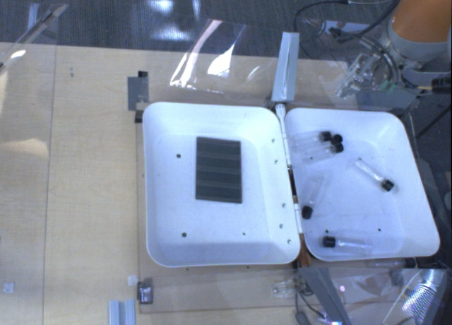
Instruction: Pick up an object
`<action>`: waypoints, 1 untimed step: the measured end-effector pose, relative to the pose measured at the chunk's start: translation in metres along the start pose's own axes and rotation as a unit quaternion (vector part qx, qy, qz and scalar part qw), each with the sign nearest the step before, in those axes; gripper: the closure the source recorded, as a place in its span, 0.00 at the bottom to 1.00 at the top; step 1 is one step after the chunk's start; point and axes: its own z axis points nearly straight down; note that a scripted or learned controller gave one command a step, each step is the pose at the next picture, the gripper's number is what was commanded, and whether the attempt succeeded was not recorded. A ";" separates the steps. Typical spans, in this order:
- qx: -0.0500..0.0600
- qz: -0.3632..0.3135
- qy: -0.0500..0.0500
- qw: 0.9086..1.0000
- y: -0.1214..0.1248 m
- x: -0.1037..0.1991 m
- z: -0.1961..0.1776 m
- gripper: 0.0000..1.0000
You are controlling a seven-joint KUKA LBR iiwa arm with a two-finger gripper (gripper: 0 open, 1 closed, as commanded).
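Note:
Several clear plastic tubes with black caps lie in the right bin (417, 196). Two tubes (319, 141) sit close together near its back left, one tube (373, 174) lies at the centre right, one tube (311, 198) rests by the left wall, and one tube (344, 244) lies near the front wall. A dark grey ribbed block (219, 169) lies flat in the middle of the left bin (169, 232). The gripper (359, 71) hangs above the bench behind the right bin's back edge, away from every tube. The arm's orange band (424, 2) is at the top right.
An upright grey metal post (286, 69) stands behind the seam between the two bins. Cables (339, 20) loop over the floor at the back right. A small black bracket (138, 90) sits on the wooden bench behind the left bin.

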 end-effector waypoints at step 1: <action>-0.003 -0.001 -0.006 1.000 0.003 -0.003 -0.014 1.00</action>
